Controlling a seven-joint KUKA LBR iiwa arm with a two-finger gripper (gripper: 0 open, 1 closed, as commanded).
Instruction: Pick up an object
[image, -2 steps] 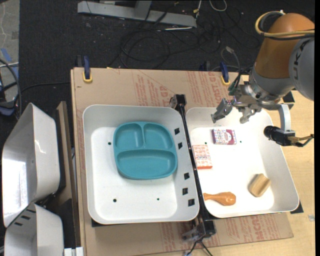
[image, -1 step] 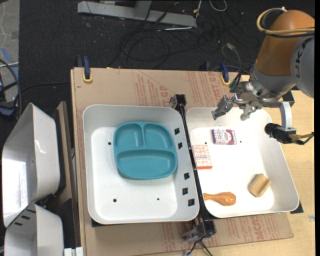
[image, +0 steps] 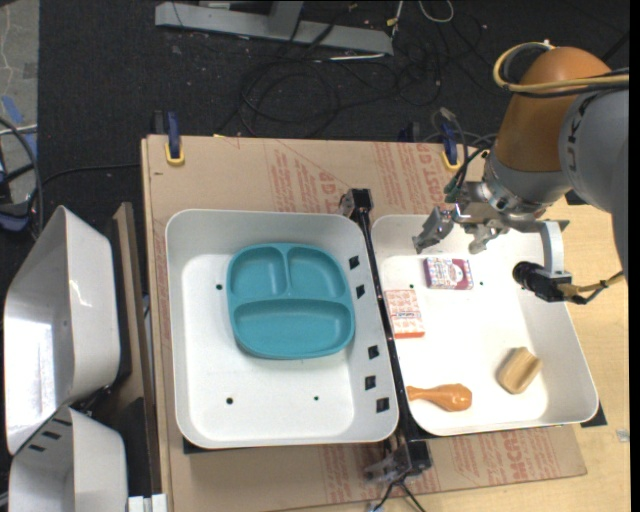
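Objects for picking noted in right bin (image: 560, 330), a shallow white tray with rounded corners. Small flat packet (image: 447, 273), white with purple print, lying directly beneath gripper (image: 458, 227), close under the fingertips but not between them. Second flat packet (image: 404, 313), white with red print, rectangular, below and to the left of gripper, near the bin's left wall. Tan block (image: 517, 371), stubby and matte, well below gripper and to its right. Orange item (image: 441, 397), glossy, elongated with one bulbous end, well below gripper near the bin's lower rim.

Gripper observed hovering above upper part of right bin, two dark metal fingers spread apart, nothing held between them. Wrist grey with smooth orange housing above, yellow cable looped over the top. Black cylindrical fitting (image: 535, 279) to the right of gripper, over the bin's right side.

Left bin (image: 190, 330), same white shallow form, far left of gripper, carrying teal divided plate (image: 291, 301), smooth plastic, three compartments. Row of black clips along the divide between bins. Both bins seated on worktop (image: 270, 165) of tan cardboard with red lettering, clamped at the upper edge. Dark floor with cables beyond. Nothing obstructing the purple packet from above.
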